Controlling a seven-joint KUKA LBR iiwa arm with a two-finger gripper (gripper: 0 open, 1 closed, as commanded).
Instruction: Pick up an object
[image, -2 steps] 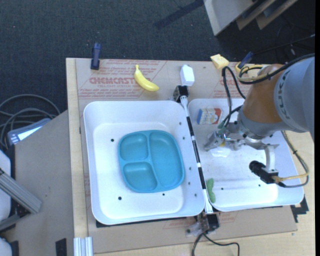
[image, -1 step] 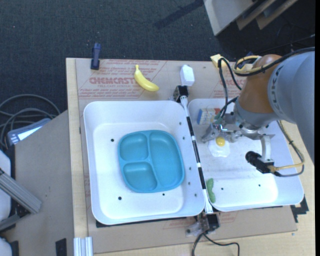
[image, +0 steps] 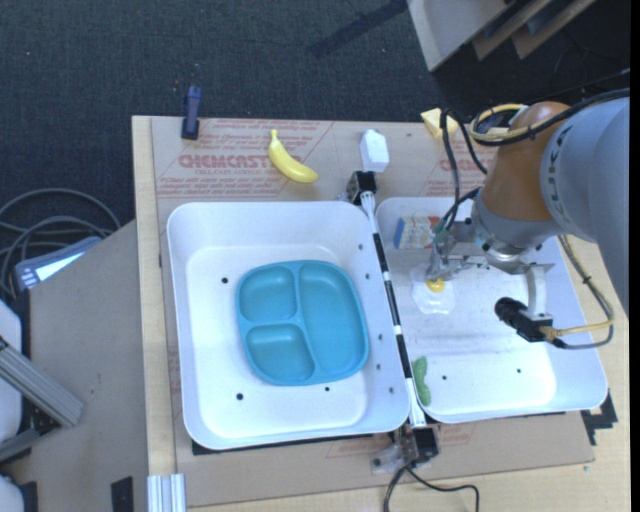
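Small yellow-and-clear object (image: 434, 292) lay on floor of right bin (image: 520, 385), directly under gripper (image: 438, 272); fingers' spread: cannot tell; obj not visibly lifted; judged pre-grasp or mid-grasp, with lift left to do.

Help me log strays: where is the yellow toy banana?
The yellow toy banana lies outside both bins on the cardboard bench top, just beyond the far rim of the left white bin.
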